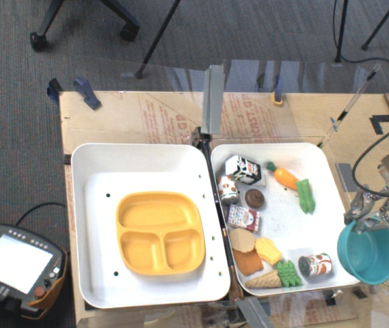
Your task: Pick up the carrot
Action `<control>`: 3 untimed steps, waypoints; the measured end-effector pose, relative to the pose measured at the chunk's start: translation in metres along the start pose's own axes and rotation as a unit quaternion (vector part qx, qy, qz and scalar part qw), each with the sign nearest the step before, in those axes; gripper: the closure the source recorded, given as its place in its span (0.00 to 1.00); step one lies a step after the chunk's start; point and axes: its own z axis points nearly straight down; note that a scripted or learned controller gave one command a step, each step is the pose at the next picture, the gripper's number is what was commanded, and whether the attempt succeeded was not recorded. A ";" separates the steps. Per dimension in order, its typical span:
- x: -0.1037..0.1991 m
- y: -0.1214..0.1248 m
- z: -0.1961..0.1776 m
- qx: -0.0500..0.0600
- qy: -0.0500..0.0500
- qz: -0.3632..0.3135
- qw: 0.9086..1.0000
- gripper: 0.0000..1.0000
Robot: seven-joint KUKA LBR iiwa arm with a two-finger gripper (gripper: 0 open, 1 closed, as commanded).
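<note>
From the camera view, the carrot point(286, 178) lies in the upper part of the right bin point(320, 157), orange body slanting, its green top toward the upper left. Nothing touches it, so the task looks to be at the approach step, with the pick not yet begun. The gripper point(368, 219) sits at the bin's right edge, well apart from the carrot and just above a teal bowl point(365, 255); whether it is apart or together I cannot tell from here.

The next move, as I judge it, calls for a reach leftward and up across the bin, then a descent with the gripper set across the carrot's narrow width.

A green vegetable point(305, 195) lies just beside the carrot's lower right end, on the side the arm comes from, and is the likeliest thing to be bumped or taken by mistake. A small milk carton point(243, 169) stands near on the left. Lower in the bin are a can point(315, 265), a cheese wedge point(269, 250) and bread point(243, 240). The left bin point(91, 183) holds a yellow divided plate point(160, 232), away from the work.
</note>
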 end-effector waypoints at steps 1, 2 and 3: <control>-0.020 -0.006 -0.058 0.001 -0.001 -0.167 0.986 1.00; -0.009 -0.001 -0.063 0.000 0.000 -0.196 0.981 1.00; -0.013 -0.006 -0.065 0.001 -0.001 -0.178 0.984 1.00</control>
